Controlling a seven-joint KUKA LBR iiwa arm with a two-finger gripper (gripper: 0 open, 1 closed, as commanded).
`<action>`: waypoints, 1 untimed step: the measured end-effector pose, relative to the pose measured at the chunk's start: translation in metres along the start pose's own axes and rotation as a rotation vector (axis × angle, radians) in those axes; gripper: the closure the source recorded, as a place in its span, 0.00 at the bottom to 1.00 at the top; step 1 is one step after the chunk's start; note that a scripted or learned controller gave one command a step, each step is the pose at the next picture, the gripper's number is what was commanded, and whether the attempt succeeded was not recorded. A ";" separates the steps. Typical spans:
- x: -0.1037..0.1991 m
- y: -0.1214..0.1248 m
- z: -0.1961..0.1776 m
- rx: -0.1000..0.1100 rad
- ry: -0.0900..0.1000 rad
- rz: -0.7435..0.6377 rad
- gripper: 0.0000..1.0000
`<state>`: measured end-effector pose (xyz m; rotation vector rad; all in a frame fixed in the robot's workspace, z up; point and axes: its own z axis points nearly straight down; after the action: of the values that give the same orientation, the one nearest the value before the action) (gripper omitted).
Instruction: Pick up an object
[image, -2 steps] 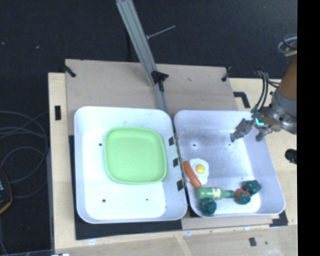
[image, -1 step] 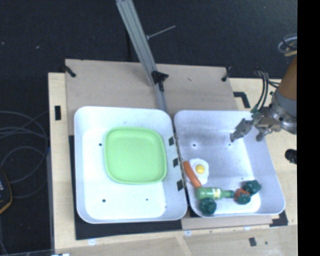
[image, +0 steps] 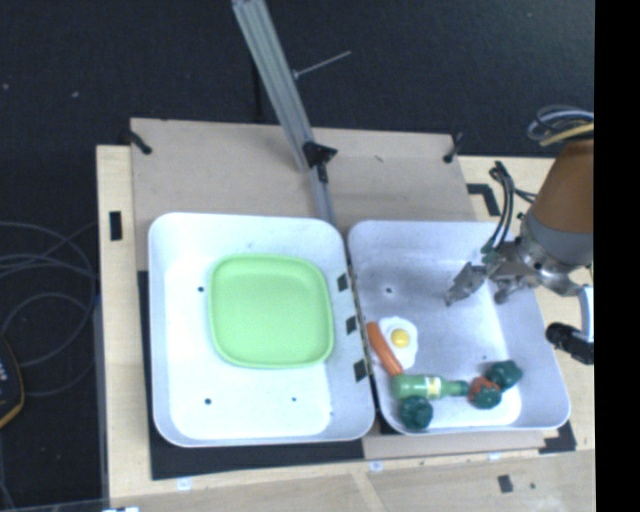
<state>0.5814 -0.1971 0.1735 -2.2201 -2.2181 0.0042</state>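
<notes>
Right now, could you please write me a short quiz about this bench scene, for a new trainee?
1. True or false: the green plate lies in the left bin.
2. The pincer hangs over which bin? A) the left bin B) the right bin C) neither
3. Fill in: the fried egg lies beside the ____, near the right bin's left wall.

Key
1. True.
2. B; it is above a bare part of the floor, apart from the toys.
3. The carrot.
</notes>
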 end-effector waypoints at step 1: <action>-0.006 -0.002 0.044 -0.001 0.000 0.000 0.00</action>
<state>0.5791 -0.2030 0.1300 -2.2210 -2.2187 0.0035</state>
